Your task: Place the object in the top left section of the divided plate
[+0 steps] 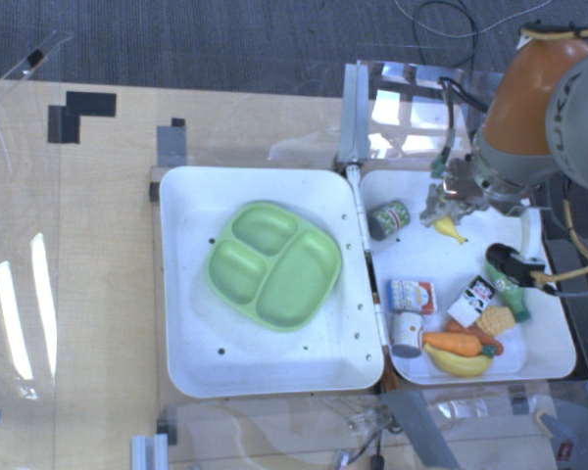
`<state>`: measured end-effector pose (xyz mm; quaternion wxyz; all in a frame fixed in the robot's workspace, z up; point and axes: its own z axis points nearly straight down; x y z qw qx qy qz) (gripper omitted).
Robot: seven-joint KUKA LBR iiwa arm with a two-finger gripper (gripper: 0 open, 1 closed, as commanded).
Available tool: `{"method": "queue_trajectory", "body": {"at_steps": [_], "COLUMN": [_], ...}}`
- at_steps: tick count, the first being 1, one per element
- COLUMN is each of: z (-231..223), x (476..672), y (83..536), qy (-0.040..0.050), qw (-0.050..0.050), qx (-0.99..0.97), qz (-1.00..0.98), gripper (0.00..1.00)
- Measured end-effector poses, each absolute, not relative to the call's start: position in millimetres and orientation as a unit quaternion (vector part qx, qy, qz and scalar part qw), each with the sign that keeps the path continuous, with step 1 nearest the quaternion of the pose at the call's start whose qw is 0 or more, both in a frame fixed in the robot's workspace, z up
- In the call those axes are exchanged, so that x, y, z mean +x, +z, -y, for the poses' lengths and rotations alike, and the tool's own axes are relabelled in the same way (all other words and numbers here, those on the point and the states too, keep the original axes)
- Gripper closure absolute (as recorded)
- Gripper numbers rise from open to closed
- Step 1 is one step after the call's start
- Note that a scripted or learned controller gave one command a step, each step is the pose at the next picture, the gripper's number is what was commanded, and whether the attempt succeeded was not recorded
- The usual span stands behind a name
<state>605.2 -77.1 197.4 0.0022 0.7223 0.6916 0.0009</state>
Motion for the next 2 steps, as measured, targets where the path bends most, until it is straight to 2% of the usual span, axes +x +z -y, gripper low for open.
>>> {"method": "queue_trajectory", "body": {"at_steps": [1,2], "z": [90.2,27.3], "x": [638.4,608.7], "y": [123.9,185.7], "qy": [0.0002,0.0018], "qw": [0.001,0.002], "qx": [0.75,0.711], "qz": [-0.661,-0.703], "gripper": [1.0,1.0]}}
